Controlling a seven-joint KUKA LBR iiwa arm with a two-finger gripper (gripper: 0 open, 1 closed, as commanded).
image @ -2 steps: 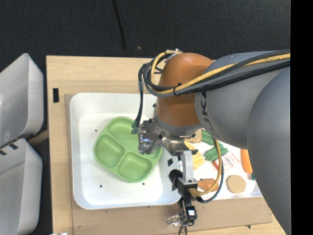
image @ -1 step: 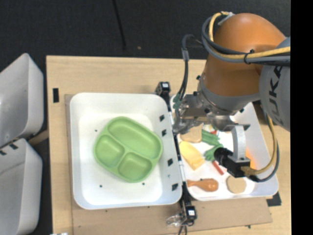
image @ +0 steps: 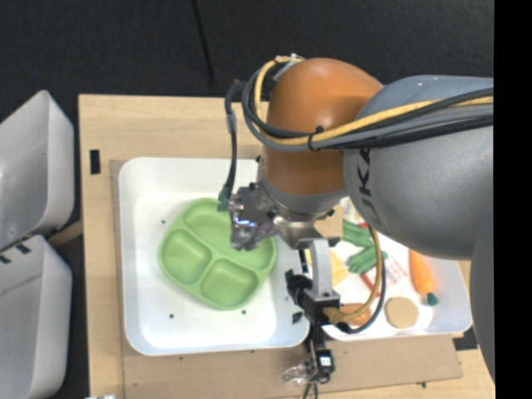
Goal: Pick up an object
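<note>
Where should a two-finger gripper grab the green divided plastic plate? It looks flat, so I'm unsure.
Probably the raised outer rim of the green divided plastic plate, from above on its left edge: it lies flat in the left white bin, that edge unobstructed.

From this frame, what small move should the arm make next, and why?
Probably a short straight descent. The claw sits over the right rim of the green divided plate in the left bin, and nothing shows between its fingers. Its height above the plate is unclear, so go slowly.

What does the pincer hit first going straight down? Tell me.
Probably the green divided plate: the pincer hangs over its right edge in the left bin. Height above it is unclear.
</note>
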